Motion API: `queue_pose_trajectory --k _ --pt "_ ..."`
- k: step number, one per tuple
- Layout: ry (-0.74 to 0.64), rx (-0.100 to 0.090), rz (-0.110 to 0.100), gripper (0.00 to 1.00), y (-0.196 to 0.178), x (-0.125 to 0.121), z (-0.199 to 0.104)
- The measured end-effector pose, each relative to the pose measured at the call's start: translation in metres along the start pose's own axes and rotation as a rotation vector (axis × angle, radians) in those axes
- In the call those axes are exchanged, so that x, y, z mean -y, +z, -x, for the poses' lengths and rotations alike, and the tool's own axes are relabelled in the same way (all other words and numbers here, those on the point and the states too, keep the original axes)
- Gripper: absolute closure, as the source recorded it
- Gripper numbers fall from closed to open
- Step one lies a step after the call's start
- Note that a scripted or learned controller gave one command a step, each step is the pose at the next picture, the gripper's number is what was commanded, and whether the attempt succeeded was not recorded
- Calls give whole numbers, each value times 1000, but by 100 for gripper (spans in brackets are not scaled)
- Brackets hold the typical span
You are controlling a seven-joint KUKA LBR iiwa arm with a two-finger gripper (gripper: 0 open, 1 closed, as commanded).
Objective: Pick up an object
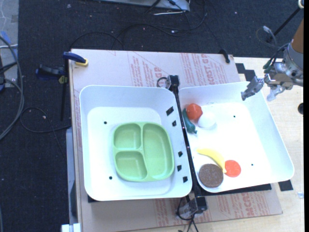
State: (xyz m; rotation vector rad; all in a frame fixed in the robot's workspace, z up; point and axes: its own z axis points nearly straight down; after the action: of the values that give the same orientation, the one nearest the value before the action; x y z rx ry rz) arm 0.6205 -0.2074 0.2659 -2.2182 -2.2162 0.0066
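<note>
My gripper (261,91) hangs above the far right rim of the right bin (270,124), fingers spread apart with nothing between them. Well to its left in that bin lie an orange-red ball (194,111), a white ball (207,121) and a teal piece (189,125) against the left wall. Near the front of the bin sit a yellow banana (212,156), a brown round cookie (211,175) and a small orange-red disc (232,168). All objects lie apart from the gripper.
The left bin (91,129) holds a green divided plate (143,151). A black divider with clips (181,134) runs between the bins. Cables and clamps lie on the dark floor at the left and back. The bench board (130,66) extends behind both bins.
</note>
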Motion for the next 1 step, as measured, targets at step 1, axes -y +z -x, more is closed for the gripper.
queue_pose_trajectory --k 1 --pt "-1 1 8 0 -5 -1 0"
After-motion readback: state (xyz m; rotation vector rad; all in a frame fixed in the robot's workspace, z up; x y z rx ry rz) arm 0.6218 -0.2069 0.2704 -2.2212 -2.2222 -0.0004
